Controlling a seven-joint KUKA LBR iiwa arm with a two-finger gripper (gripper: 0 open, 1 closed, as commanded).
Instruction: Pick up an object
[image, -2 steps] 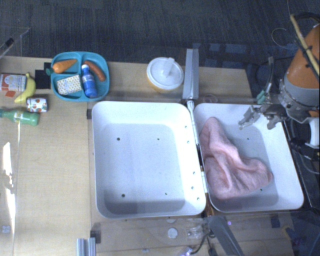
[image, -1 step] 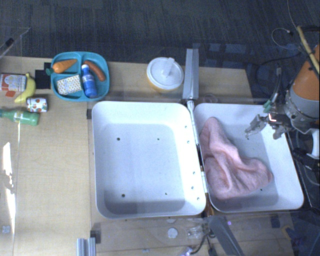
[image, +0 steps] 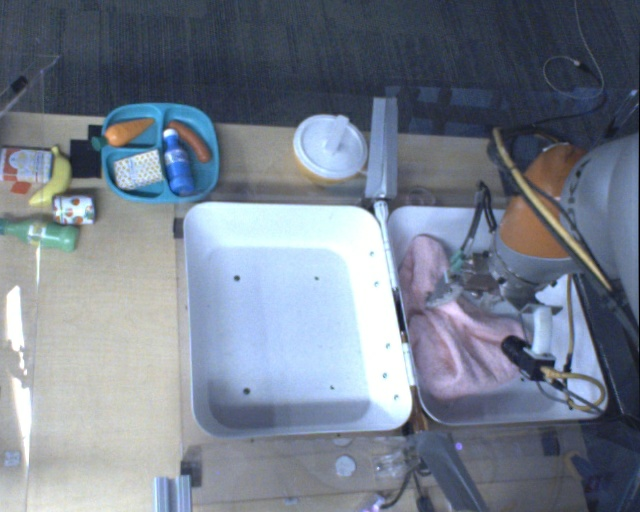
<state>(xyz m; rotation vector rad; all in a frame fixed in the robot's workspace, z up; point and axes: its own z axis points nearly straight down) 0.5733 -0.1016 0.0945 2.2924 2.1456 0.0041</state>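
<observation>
Pink cloth (image: 452, 335) lies crumpled in the right bin (image: 420, 225), spread from its left wall toward the middle and bunched up at the top. The arm (image: 560, 215) comes in from the right, and its gripper (image: 452, 282) is down at the upper part of the cloth, touching or just above the folds; I cannot tell from where I stand how its fingers are set, or whether any fabric is between them. Cables loop along the bin's right edge. The left bin (image: 290, 320) sits just beside it, their rims nearly touching, with open floor across its whole width. On the table (image: 90, 350) beyond the bins sit a blue divided plate (image: 160, 152) of toy food, a white lidded cup (image: 331, 148), a banana (image: 53, 178), a small can (image: 74, 209) and a green bottle (image: 40, 233). The labels are too small to read. The table's left side offers wide room.
</observation>
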